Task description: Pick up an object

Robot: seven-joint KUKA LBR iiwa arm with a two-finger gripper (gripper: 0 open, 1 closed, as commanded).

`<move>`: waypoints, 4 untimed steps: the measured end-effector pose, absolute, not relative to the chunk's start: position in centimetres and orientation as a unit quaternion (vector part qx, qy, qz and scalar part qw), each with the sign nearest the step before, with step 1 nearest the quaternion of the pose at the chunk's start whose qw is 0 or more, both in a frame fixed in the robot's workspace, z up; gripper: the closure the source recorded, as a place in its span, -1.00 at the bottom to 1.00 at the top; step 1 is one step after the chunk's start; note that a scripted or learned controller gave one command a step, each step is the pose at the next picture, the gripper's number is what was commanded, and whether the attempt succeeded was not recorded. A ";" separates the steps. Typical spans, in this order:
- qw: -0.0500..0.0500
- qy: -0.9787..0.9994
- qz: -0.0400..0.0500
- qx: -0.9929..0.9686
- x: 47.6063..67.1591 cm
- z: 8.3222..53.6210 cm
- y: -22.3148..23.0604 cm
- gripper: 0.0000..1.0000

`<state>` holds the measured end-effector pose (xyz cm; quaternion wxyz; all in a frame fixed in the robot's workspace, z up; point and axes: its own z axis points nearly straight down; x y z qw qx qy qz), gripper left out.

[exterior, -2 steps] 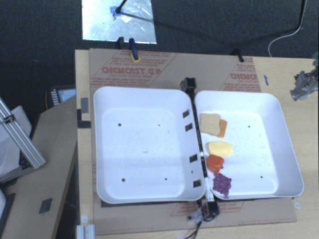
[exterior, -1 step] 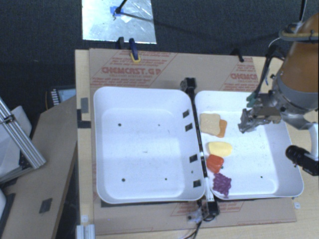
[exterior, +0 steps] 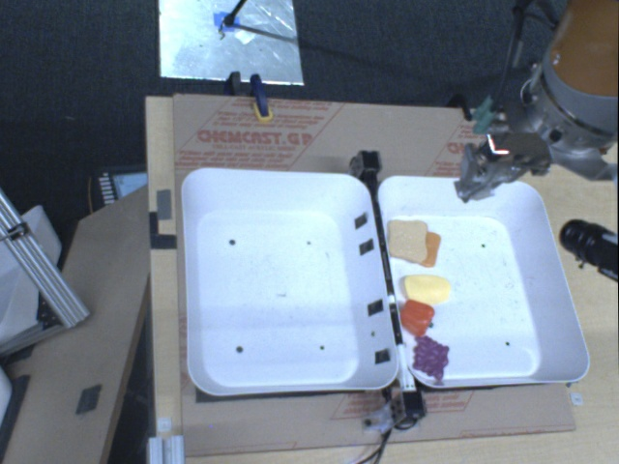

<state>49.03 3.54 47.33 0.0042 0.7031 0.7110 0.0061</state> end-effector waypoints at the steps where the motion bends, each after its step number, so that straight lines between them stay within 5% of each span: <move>1: 0.000 0.710 0.000 0.704 49.8 42.7 10.1 1.00; 2: 0.001 0.710 0.002 0.704 48.6 45.9 16.0 1.00; 3: 0.002 0.709 0.005 0.705 51.1 52.2 18.6 1.00; 4: -0.001 0.707 -0.003 0.708 55.0 40.2 17.2 1.00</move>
